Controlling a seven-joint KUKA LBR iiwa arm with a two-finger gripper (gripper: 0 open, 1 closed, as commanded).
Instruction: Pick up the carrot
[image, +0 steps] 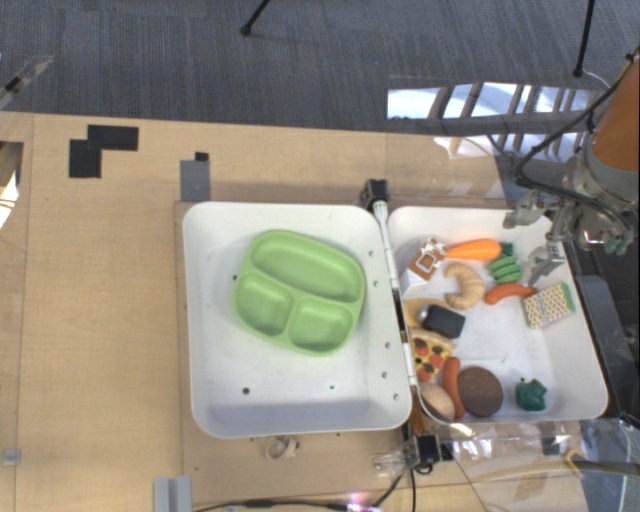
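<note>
Carrot (473, 249) lies near the far edge of the right bin (575, 385), its green top pointing toward the gripper (546, 262). Just nearer than the carrot sits a croissant (463, 284), with a small waffle-patterned biscuit (427, 259) at the carrot's left. The gripper hangs right of the carrot, apart from it, fingers spread and holding nothing. Far left of the carrot, a green divided plate (298, 291) rests in the left bin (215, 400).

The arm (612, 140) is cut off by the right edge above the right bin (585, 345); the gripper (545, 262) fingers' spacing is unclear.
</note>
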